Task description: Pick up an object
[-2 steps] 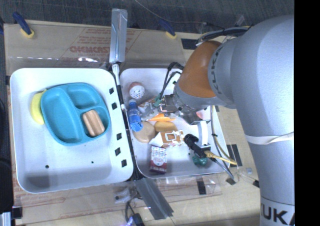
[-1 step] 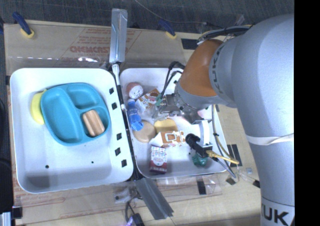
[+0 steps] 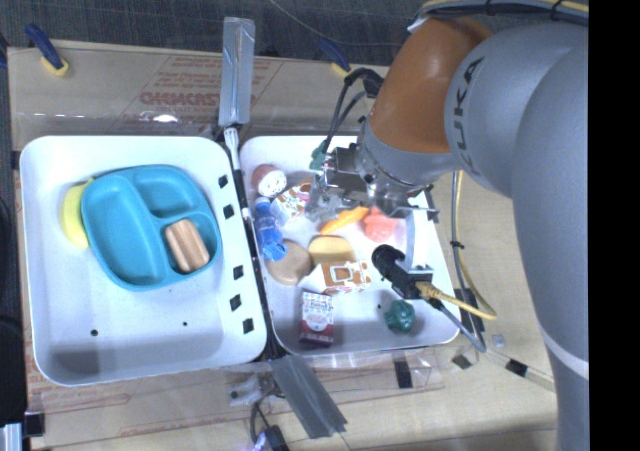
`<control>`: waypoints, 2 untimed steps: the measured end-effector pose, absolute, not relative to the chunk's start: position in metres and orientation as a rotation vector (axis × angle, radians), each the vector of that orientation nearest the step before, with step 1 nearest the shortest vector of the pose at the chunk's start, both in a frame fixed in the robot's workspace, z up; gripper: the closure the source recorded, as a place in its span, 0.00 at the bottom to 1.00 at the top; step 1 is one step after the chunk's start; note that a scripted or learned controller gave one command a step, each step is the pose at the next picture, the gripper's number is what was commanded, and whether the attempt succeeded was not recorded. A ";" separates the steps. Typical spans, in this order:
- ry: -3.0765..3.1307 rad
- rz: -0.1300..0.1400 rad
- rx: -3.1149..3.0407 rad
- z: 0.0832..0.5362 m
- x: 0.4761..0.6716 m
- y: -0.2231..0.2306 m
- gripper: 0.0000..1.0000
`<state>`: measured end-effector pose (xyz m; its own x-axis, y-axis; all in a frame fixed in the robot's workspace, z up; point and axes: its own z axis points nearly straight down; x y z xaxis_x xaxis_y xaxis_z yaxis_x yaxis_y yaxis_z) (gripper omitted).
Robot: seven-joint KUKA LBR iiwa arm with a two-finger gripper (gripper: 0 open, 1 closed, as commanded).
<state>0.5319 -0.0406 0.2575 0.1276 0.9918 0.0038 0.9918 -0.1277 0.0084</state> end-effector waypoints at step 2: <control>2.173 -0.012 2.283 0.157 0.478 -0.104 1.00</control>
<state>0.4781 -0.1041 0.1567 0.0493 0.9988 0.0014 0.9987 -0.0493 -0.0129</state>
